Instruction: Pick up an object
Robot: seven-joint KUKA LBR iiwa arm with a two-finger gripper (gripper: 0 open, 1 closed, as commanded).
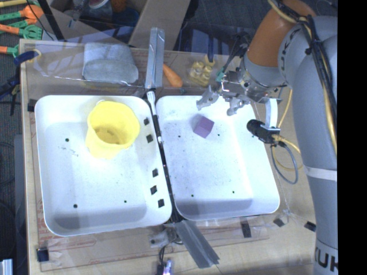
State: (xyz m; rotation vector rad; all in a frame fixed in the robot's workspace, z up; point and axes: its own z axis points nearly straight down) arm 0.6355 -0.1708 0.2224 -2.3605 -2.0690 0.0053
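Note:
A small purple block (203, 126) lies in the right bin (221, 196), near its back edge. A yellow cup (112, 128) sits in the left bin (86, 208), toward the back. My gripper (219, 103) hangs over the back rim of the right bin, just up and right of the purple block. Its two grey fingers (205, 100) are spread apart with nothing between them. The arm, with its orange band (275, 27), comes in from the upper right.
Behind the bins lie a grey cloth (110, 62), an orange piece (172, 75) and a pale yellow object (203, 72). A metal divider (153, 56) stands between the bins at the back. Black cable loops hang at the right bin's right side.

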